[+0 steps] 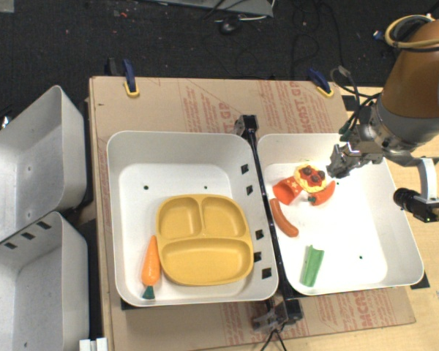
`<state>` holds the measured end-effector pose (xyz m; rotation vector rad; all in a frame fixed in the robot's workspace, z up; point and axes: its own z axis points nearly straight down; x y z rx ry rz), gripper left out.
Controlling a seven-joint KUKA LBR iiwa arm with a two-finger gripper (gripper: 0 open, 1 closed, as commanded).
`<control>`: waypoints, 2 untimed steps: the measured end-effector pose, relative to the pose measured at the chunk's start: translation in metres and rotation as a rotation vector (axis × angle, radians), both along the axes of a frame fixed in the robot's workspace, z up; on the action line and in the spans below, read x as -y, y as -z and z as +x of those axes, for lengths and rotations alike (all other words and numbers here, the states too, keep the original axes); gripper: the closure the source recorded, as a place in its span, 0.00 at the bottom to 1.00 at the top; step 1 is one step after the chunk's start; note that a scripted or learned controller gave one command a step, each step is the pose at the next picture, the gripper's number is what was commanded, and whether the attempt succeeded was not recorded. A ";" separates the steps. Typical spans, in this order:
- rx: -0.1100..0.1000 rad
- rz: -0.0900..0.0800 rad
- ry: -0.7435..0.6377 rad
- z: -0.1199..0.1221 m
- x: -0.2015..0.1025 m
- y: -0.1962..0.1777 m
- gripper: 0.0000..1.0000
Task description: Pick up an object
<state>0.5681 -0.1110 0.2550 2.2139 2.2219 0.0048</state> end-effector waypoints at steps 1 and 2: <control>-0.005 0.002 -0.003 0.005 -0.045 0.000 1.00; -0.008 0.003 -0.004 0.012 -0.097 0.013 1.00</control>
